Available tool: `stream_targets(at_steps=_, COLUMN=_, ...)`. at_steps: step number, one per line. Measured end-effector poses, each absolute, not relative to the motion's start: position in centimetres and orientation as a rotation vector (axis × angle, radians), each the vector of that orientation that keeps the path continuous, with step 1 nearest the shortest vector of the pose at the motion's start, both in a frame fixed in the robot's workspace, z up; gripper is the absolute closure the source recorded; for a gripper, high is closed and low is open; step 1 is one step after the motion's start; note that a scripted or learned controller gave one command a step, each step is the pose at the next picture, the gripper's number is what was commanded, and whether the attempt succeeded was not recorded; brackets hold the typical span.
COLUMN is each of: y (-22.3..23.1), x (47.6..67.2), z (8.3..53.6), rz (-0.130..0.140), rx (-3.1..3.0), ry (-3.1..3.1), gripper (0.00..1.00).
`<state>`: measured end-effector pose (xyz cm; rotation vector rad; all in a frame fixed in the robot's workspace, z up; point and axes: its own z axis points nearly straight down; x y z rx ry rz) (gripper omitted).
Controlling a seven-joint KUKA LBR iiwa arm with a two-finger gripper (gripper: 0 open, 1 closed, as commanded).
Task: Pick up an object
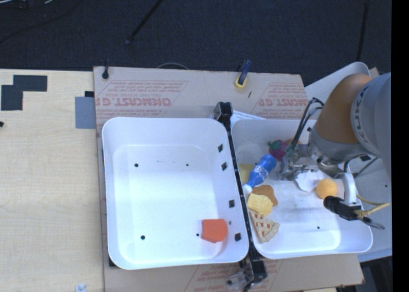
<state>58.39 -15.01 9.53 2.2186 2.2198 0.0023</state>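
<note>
Camera view: the grey arm is reaching in from the right, and its gripper [291, 165] is hanging low over the upper middle of the right shallow white bin [307, 230]. Whether it is open or closed cannot be told from this angle. A blue plastic bottle [261, 170] is lying tilted just left of the gripper, apparently not touching it. A small magenta and green item [277, 148] is sitting near the gripper, above it. A round orange ball [326, 188] is resting to its lower right. A yellow chunk [259, 204] and a tan waffle-patterned piece [263, 227] are lying below the bottle, beside the dividing wall. An orange block [215, 230] is sitting alone in the left shallow white bin [160, 188], near its lower right corner.
</note>
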Motion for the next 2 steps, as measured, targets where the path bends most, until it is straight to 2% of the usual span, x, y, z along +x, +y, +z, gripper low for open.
stream_targets(at_steps=2, y=-21.0, x=64.3, z=8.6, rz=-0.007, rx=2.234, ry=2.241, gripper=1.00)
